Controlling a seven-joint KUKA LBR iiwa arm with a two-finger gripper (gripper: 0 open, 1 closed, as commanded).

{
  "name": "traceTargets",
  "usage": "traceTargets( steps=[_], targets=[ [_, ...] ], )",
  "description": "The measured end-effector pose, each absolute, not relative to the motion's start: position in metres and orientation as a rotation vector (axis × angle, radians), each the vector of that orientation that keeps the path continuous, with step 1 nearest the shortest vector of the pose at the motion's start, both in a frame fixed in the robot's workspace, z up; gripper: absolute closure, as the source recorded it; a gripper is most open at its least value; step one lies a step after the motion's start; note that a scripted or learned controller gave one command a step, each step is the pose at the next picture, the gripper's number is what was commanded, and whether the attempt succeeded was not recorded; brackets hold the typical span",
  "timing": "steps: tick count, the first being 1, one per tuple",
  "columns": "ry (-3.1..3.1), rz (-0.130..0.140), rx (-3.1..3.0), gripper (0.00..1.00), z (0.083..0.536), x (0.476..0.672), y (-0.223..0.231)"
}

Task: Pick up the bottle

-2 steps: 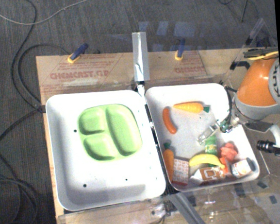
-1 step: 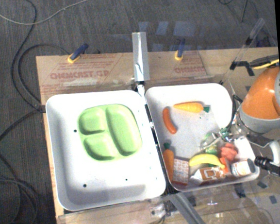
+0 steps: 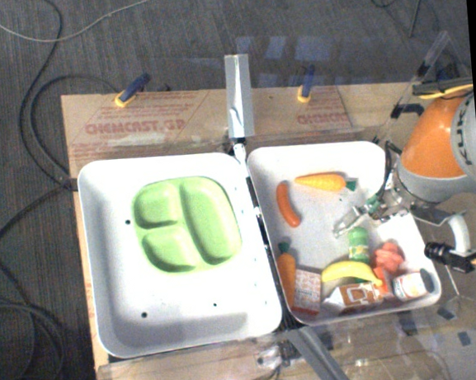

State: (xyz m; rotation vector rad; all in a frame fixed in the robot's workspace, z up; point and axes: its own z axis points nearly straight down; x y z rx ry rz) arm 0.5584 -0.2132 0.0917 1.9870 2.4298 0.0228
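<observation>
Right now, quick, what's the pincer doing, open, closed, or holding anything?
Pincer: over the right bin, just above the small green bottle. Nothing shows between its tips; open or closed cannot be told from this view.

This looks like a robot lab. Two white bins (image 3: pixel 109 320) sit on a clamped board (image 3: pixel 199 118). Loose cables (image 3: pixel 33 120) cross the carpet.

The arm (image 3: pixel 446 154) is cut off at the right. The hand (image 3: pixel 358 214) is too small to make out clearly. Beneath the banana (image 3: pixel 350 273), a box (image 3: pixel 359 296) is partly hidden, and the label on the bottle (image 3: pixel 412 285) is unreadable.
</observation>
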Motion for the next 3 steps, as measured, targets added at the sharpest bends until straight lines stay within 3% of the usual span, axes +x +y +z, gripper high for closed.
traceTargets(
  steps=[1,2,3],
  targets=[
    [2.419,0.017,1.98,1.0,0.101,0.559,-0.217],
    [2.422,0.017,1.98,0.0,0.101,0.559,-0.215],
    [2.512,0.025,1.856,0.0,0.094,0.517,-0.217]
  ],
)
